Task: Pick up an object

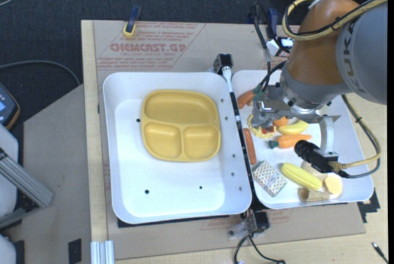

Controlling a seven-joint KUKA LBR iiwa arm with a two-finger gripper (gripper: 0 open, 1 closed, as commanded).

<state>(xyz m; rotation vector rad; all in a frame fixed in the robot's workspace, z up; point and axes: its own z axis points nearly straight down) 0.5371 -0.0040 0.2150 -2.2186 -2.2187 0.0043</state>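
Observation:
My gripper (263, 114) hangs low over the left part of the right bin (352, 141), under the grey and orange wrist. Directly below it lies a small red and yellow toy piece (266, 128). An orange carrot (245, 98) pokes out to its left. Just right of it lie a yellow banana (295, 128) and an orange piece (286, 142). A long orange-red stick (249, 146) lies along the bin's left wall. Toward the front are a checked packet (269, 176), a corn cob (301, 175), a yellow slice (333, 184) and a tan piece (311, 195).
The left bin (172, 198) holds a yellow divided plate (181, 125). A black cable plug (314, 157) and a yellow cable hang from the arm over the right bin. The arm's body covers the back of that bin. Cardboard lies under both bins.

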